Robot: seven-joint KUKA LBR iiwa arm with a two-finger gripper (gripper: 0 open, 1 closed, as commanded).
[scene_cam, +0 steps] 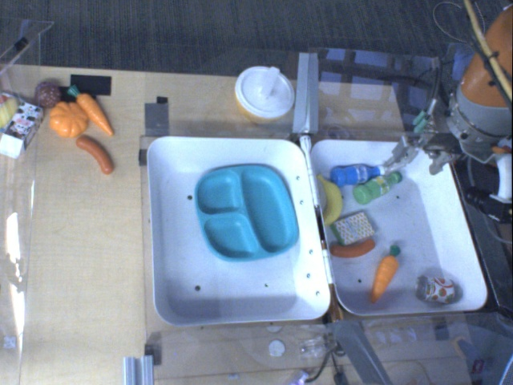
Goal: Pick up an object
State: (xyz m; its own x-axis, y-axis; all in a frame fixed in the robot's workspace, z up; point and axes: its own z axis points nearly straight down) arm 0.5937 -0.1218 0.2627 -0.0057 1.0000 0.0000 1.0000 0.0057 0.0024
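The right bin (465, 239) holds a blue bottle (353, 173), a green bottle (377, 188), a yellow banana (330, 200), a grey mesh block (353, 227), a red sausage (353, 249), an orange carrot (385, 273) and a small patterned can (437, 289). My gripper (418, 157) hangs over the bin's far right corner, just right of the green bottle. Its fingers (400, 156) stand apart, open, with nothing between them.
The left bin (172, 287) holds a blue divided plate (244, 211). A white lidded cup (264, 92) stands behind the bins. On the bench at far left lie a toy pumpkin (67, 119), a carrot (97, 113) and a sausage (96, 154).
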